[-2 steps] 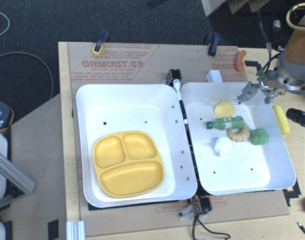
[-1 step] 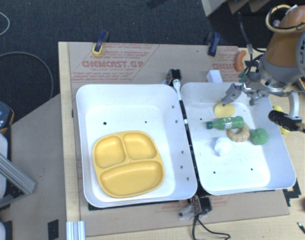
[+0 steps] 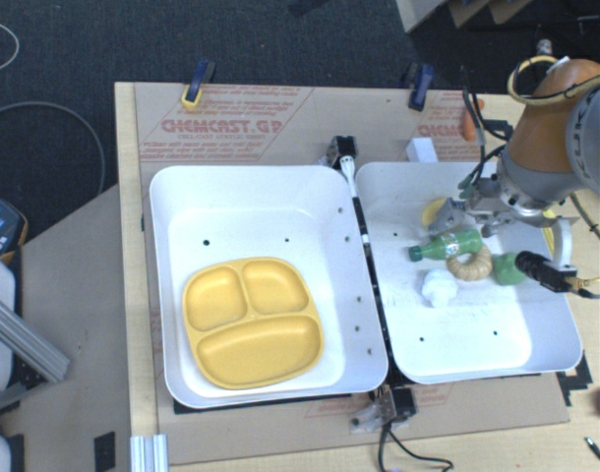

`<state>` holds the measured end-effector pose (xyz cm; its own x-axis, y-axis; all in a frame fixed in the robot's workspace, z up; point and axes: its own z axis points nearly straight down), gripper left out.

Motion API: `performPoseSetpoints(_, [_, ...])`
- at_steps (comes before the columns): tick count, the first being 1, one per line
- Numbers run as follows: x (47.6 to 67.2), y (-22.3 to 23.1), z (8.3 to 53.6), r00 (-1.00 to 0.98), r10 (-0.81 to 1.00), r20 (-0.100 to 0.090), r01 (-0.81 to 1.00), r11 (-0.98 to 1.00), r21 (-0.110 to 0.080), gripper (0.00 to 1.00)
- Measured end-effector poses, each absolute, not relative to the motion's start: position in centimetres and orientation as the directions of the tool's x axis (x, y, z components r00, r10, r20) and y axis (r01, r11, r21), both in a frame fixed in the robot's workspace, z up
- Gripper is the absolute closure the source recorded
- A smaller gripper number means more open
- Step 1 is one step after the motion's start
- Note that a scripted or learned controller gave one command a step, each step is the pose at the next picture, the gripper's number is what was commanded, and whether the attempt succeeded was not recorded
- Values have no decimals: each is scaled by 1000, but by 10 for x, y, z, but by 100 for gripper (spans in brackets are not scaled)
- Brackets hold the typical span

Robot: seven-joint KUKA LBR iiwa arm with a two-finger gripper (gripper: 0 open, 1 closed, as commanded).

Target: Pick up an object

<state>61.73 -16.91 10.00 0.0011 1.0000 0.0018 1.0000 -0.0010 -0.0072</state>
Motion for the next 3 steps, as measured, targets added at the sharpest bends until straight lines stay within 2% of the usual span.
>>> performPoseSetpoints(1, [666, -200, 85, -1, 1000, -2, 1000, 1, 6, 0])
performPoseSetpoints(2, [641, -162, 125, -3, 1000, 1, 1000, 3, -1, 0])
performPoseSetpoints(3, [626, -178, 83, 1, 1000, 1, 1000, -1, -5, 0])
